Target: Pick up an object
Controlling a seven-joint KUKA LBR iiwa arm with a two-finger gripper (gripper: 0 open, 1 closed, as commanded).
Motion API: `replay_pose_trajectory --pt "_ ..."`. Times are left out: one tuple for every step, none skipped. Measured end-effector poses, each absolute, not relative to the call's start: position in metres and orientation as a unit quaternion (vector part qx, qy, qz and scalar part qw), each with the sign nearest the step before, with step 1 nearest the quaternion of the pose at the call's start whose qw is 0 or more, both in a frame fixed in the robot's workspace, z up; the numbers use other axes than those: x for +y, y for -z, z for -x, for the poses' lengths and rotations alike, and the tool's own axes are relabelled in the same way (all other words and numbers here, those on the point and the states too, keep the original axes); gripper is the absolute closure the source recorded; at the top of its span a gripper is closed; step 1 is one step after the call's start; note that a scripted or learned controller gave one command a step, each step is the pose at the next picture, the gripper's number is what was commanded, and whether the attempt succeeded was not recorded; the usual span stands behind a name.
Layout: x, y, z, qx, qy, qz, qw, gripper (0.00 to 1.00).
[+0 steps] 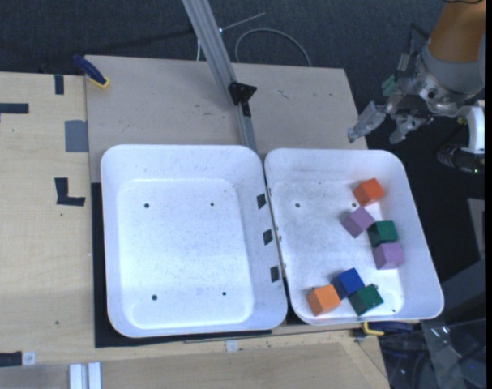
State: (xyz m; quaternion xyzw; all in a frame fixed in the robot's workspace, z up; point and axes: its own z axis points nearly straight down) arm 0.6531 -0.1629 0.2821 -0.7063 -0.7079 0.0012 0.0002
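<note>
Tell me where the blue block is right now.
The blue block sits in the right bin near its front edge, wedged between an orange block on its left and a green block on its right.

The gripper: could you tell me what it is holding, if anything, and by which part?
Nothing. The gripper hangs open above the bench, outside the right bin, with nothing between its fingers.

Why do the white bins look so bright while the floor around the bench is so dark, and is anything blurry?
In the camera view, overhead light washes out the left bin and right bin, so their speckles fade; the dark floor reflects little. The coloured blocks, like the orange block, stay fairly crisp with short shadows. The end effector at the upper right looks slightly soft.
</note>
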Motion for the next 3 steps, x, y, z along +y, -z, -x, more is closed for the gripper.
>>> replay_pose_trajectory --pt "-0.086 -0.284 -0.624 -0.710 0.0000 0.705 0.002 0.00" --pt "-0.142 -0.363 -0.522 -0.706 0.0006 0.709 -0.003 0.00" --pt "-0.113 -0.379 -0.577 -0.709 0.0007 0.705 -0.002 0.00"
